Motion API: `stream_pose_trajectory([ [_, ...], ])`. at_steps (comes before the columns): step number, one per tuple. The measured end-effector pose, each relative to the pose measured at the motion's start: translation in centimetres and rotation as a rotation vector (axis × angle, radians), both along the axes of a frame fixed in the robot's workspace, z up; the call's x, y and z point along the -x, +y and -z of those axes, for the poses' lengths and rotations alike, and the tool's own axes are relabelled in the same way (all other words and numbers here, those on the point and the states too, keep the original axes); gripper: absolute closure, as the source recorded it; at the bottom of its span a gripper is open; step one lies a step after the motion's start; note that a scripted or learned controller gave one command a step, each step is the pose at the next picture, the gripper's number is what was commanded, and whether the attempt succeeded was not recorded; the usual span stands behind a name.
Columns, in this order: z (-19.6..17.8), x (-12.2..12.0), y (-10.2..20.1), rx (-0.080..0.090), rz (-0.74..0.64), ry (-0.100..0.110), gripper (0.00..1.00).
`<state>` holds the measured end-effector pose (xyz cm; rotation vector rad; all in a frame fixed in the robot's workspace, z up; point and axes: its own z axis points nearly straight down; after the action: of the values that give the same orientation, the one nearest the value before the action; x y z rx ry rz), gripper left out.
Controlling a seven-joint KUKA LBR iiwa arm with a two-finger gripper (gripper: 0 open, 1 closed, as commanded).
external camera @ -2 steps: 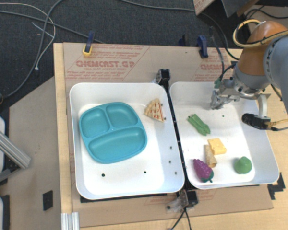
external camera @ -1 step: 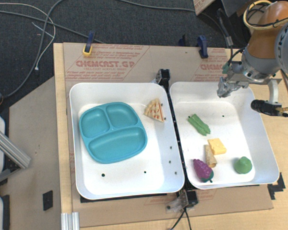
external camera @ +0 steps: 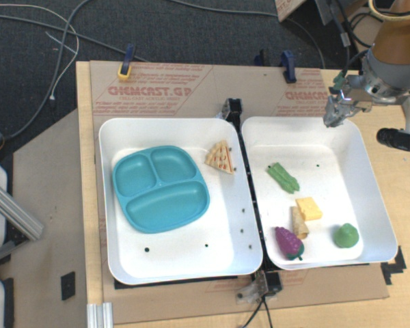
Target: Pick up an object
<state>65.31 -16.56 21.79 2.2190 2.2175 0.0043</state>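
The right bin (external camera: 369, 176) holds a green pea pod (external camera: 283, 177), a yellow cheese block (external camera: 309, 208), a tan piece (external camera: 298, 223), a purple eggplant (external camera: 288, 242) and a green round fruit (external camera: 346, 236). In the left bin (external camera: 116, 238) lie a teal divided plate (external camera: 161, 187) and a sandwich wedge (external camera: 221, 158). My gripper (external camera: 335, 116) hovers over the right bin's far right corner, well away from all the objects, and I see nothing held in it.
Two blue clamps (external camera: 128, 61) (external camera: 288, 65) pin the cardboard sheet at the back. A black bracket (external camera: 232, 107) sits between the bins at the far side. Cables trail over the dark floor at the upper left.
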Motion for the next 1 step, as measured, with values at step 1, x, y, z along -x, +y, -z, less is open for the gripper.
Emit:
stream_pose_trajectory([
  [1, -4.10, -0.12, -0.02, 0.000, -0.002, -0.001, 1.00],
])
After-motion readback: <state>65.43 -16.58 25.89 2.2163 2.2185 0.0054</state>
